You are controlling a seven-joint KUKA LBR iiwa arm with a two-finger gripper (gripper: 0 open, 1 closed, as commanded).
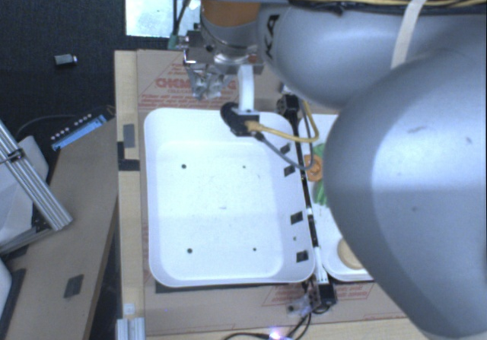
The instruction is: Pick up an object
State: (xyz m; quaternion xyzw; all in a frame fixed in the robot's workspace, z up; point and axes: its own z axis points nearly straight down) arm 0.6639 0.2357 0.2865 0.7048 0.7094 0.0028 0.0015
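My gripper (pixel 204 86) hangs below the orange wrist band, above the cardboard just beyond the far rim of the left bin (pixel 163 179). Nothing shows under or in it. The grey arm covers most of the right bin (pixel 344 276). In the uncovered strip of that bin I see a green and orange object (pixel 315 170) near the divider and a tan round object (pixel 348 255) near the front edge.
A black connector with a yellow cable (pixel 262 131) hangs over the left bin's far right corner. Black clips (pixel 298 218) line the seam between the bins. An aluminium frame (pixel 34 186) stands at the left. A small dark object (pixel 65 60) lies at the far left.
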